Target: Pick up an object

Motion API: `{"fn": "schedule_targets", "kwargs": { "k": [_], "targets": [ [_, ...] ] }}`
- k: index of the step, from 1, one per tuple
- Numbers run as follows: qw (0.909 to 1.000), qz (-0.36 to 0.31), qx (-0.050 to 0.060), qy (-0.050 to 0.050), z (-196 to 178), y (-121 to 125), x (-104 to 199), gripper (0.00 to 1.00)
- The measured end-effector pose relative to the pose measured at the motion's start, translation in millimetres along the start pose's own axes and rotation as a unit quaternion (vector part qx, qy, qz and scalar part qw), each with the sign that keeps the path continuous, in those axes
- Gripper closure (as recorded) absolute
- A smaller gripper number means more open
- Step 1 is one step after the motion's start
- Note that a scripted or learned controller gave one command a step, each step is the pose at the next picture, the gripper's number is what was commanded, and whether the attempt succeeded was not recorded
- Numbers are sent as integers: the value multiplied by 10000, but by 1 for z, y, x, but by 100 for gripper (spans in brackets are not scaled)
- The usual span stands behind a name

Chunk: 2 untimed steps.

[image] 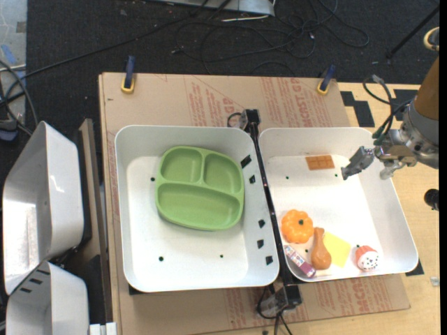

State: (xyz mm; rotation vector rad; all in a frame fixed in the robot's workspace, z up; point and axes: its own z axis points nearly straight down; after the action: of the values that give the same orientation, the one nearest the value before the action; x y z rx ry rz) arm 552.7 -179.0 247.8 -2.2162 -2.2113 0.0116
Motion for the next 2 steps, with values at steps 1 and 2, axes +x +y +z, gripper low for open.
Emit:
{"fn": "schedule_targets", "kwargs": {
  "k": [1,2],
  "targets": [
    [10000,-16,-63,-15,-7,2,0,0],
    [10000,-7,-43,-9,37,-2,3,0]
  ]
}}
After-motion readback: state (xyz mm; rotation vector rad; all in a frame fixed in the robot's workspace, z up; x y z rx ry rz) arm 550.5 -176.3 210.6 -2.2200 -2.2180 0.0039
